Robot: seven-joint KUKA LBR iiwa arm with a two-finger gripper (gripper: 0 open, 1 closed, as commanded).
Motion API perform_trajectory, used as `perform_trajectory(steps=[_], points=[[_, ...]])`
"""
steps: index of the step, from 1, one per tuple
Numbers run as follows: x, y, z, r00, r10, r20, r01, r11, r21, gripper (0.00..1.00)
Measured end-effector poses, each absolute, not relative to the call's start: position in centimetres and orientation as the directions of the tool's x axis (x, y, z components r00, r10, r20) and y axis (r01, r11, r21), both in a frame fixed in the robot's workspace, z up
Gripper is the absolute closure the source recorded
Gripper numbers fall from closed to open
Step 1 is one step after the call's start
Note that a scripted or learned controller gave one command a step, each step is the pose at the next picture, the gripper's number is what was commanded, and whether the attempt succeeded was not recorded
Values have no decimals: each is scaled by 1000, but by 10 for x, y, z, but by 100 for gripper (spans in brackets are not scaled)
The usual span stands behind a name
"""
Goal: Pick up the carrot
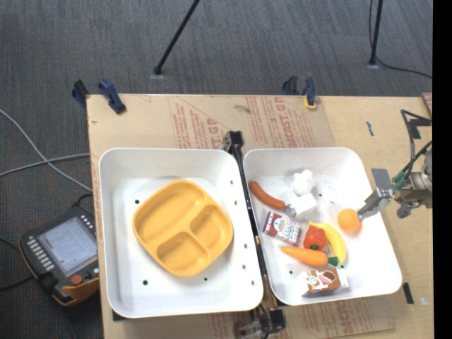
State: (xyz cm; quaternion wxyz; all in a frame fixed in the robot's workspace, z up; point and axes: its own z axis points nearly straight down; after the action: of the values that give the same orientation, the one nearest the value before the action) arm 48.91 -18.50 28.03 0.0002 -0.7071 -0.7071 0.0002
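Note:
The carrot [305, 256] is orange and tapered, and it lies flat in the front part of the right bin [332, 157], pointing left. A red pepper [315, 238] and a banana [335, 241] sit just behind it. My gripper [376, 192] hangs over the right bin's right rim, well to the right of and behind the carrot. It is open, and nothing sits between its fingers. The lower fingertip [368, 207] is close to an orange ball [348, 220].
The right bin also holds a sausage [267, 195], white blocks [304, 193], a small red-and-white carton [280, 227] and a juice box [323, 281]. A yellow divided plate [183, 226] lies in the left bin [120, 260]. Clamps [111, 95] grip the board's back edge.

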Motion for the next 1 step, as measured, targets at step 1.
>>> perform_trajectory(steps=[1], points=[[509,-159,127,1,1000,3,1000,-1,-6,0]])
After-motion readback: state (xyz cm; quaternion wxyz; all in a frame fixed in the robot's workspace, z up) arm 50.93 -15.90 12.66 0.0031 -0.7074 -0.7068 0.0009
